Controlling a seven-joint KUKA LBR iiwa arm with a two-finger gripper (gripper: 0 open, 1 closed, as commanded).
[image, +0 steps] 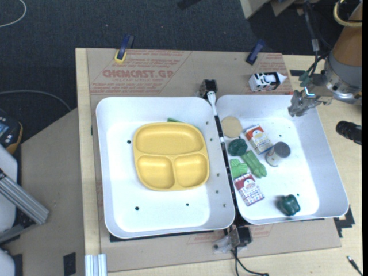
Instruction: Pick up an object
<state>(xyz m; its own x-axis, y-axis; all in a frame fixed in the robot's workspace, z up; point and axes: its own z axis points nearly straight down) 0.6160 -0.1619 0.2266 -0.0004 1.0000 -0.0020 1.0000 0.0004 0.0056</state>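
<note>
The right white bin (322, 154) holds several small items: a tan round disc (231, 126), a red-and-white packet (257, 138), a dark green lump (237, 148), a grey cylinder (280, 152), light green pieces (247, 165), another red-and-white packet (249, 189) and a dark green object (288, 204). My gripper (299, 104) hangs over the bin's far right corner, apart from all of these items. Nothing shows between its fingers.
The left white bin (115, 200) bears a yellow three-compartment plate (171, 155), with a green sliver (174, 120) at its far edge. A black-and-white item (267, 81) lies on the bench behind the right bin. Clamps hold the board's far edge.
</note>
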